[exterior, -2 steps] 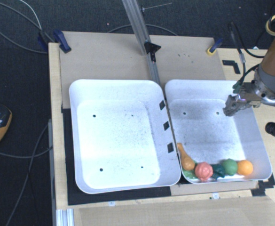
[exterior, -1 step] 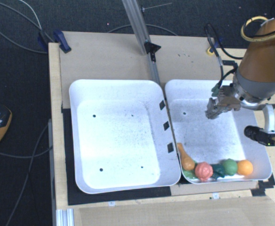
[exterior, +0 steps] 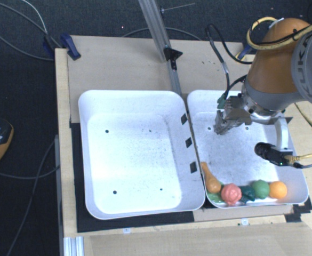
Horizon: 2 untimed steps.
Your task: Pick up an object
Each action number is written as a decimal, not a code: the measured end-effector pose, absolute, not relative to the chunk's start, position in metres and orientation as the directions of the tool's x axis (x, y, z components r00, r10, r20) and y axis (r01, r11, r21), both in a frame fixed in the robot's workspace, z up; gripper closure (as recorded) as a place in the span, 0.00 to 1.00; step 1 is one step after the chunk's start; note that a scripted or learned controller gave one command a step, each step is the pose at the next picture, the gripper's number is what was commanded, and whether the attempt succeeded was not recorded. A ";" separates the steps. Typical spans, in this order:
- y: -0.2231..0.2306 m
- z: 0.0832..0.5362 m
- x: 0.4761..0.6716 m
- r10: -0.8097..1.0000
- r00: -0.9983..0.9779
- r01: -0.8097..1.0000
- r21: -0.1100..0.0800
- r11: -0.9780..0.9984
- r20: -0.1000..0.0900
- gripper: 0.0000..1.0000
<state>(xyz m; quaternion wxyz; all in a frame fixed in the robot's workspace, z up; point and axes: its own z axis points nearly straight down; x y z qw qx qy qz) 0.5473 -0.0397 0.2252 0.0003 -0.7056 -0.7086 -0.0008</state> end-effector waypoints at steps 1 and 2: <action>0.021 0.229 0.537 1.000 -0.005 1.000 0.000 0.005 0.002 1.00; 0.074 0.219 0.523 1.000 -0.004 1.000 0.000 0.004 0.001 1.00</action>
